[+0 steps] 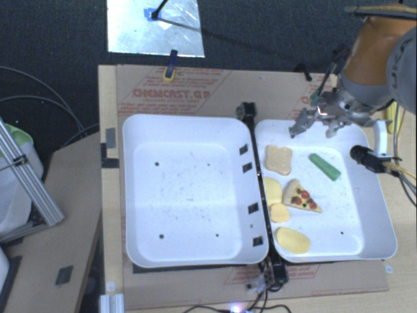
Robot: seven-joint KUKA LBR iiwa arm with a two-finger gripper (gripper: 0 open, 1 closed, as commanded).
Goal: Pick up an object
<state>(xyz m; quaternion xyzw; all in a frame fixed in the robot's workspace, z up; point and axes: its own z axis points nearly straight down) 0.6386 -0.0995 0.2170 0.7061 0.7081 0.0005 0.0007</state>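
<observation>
Toast (279, 160) lay just below the hand (315, 128); hand spread, grasping nothing; pick not yet begun.

Your bench (195, 83) is a tan printed board; two white bins, left bin (189, 191) and right bin (365, 220), sit touching on it.
</observation>
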